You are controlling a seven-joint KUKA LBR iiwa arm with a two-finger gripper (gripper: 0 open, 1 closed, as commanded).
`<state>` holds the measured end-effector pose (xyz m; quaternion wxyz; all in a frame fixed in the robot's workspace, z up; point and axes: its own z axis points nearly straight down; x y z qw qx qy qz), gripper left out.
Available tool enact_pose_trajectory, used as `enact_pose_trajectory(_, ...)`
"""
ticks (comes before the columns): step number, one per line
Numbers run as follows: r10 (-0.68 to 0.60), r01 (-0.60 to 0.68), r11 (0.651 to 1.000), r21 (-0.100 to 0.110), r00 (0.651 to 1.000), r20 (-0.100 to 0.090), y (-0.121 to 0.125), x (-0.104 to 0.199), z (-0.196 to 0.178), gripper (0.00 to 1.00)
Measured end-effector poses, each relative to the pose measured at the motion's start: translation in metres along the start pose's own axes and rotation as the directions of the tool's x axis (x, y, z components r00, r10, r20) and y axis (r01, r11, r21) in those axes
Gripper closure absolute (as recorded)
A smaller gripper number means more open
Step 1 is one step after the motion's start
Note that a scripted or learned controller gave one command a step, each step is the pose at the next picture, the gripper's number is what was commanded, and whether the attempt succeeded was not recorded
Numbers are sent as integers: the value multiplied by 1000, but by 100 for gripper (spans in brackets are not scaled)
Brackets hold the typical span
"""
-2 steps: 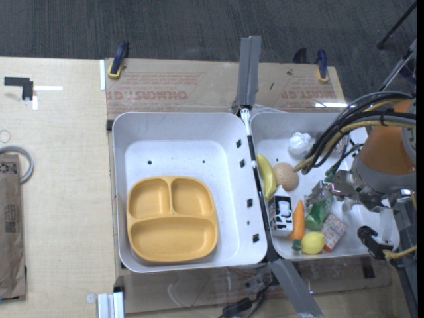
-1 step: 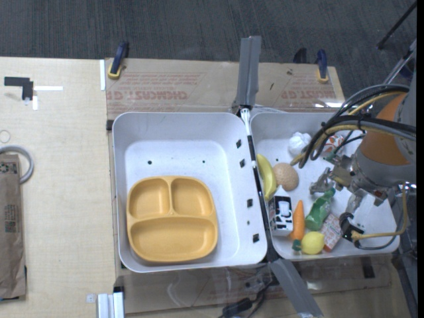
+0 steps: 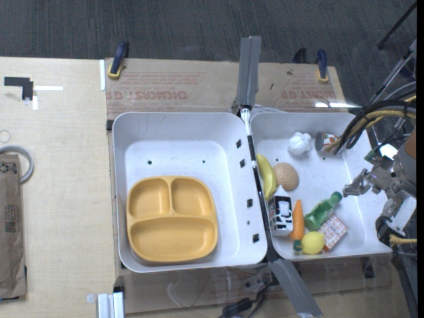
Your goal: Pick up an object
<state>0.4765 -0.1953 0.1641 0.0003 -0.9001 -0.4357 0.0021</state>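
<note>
Green bottle [image 3: 323, 211] lies slanted — cap toward upper right; end effector [image 3: 361, 184] just beside it, grip state unclear

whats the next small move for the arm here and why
Probably bring the gripper left and down toward the green bottle. The gripper sits at the right bin's right edge with nothing seen between its fingers, and the bottle looks like the closest item, lying beside the carrot and lemon.

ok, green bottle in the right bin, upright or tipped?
Tipped. The green bottle lies on its side on the right bin floor, cap toward the upper right.
</note>
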Motion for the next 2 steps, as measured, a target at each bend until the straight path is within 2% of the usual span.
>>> enact_pose_trajectory(1,448,-448,894,3,894,1,-28,37,46,0)
enact_pose_trajectory(2,485,-485,874,2,874,1,17,-21,20,0)
